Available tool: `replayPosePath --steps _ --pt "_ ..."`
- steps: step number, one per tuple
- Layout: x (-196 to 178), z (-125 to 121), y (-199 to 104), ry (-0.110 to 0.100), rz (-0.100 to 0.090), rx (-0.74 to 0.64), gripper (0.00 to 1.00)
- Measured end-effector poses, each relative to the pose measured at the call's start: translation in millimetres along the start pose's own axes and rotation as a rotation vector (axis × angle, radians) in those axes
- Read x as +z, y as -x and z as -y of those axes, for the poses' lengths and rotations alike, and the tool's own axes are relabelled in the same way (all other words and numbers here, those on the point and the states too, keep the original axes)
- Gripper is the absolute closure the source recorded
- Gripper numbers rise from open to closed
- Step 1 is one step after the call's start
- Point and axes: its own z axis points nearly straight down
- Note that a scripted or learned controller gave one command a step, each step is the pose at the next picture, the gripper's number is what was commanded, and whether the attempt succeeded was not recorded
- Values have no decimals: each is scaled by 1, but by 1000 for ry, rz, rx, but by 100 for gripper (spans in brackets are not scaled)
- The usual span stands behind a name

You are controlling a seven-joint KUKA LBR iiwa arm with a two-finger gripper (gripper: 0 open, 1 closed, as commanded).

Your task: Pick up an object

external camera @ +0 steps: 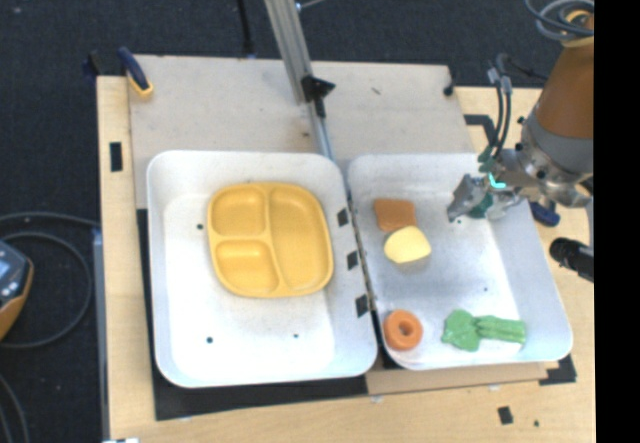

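The arm (565,101), grey with an orange band, reaches in from the right over the right bin (520,276); its pincer (470,199) hangs above the bin's upper right part, over bare white floor, with no object between its fingers; whether the fingers are spread or closed I cannot tell, since the tips are small and blurred.

Four objects lie in the right bin; a brown block (394,213) sits near the bin's left wall, and a pale yellow lump (407,247) touches it just below; both are to the left of the pincer and apart from it; an orange ring (404,330) lies in the lower left corner; a green toy (483,330) lies flat along the lower edge, right of the ring and apart from it.

The left bin (185,326) holds a yellow tray (270,238) with three compartments, lying flat near its middle.

Both bins rest side by side on the bench (390,106); a metal pole (283,11) rises from the bench behind them.
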Motion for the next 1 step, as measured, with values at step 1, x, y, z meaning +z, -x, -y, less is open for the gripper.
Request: replayPosePath --steps 1 --pt "-1 -1 0 3 0 0 0"
